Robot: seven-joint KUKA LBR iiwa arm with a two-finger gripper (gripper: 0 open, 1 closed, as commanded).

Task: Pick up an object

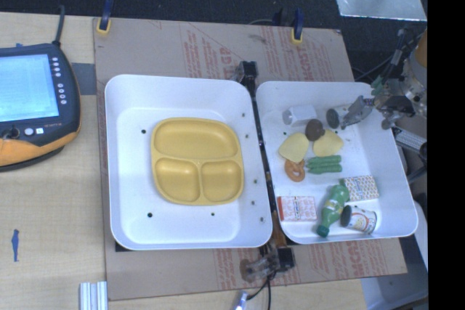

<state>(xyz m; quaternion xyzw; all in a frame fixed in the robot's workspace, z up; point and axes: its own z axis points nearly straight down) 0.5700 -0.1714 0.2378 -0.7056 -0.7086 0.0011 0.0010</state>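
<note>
The right bin (396, 178) holds several small objects. Among them are a white cylinder (298, 114), a brown round piece (314, 129), two pale yellow pieces (294, 147), a green pickle-like piece (324, 165) and an orange ring (295, 170). Nearer the front lie a green bottle (332, 208), a red-and-white packet (296, 207), a patterned packet (360, 188) and a small can (361, 218). My gripper (349, 115) hangs over the bin's far right corner, just right of the brown piece and the white cylinder. Nothing shows in its grasp.
The left bin (123, 178) holds a yellow divided tray (197, 160). A teach pendant (33, 98) lies on the bench at far left. Blue clamps (296, 24) pin the cardboard at the back. The arm's wrist (399, 102) comes in over the right bin's right rim.
</note>
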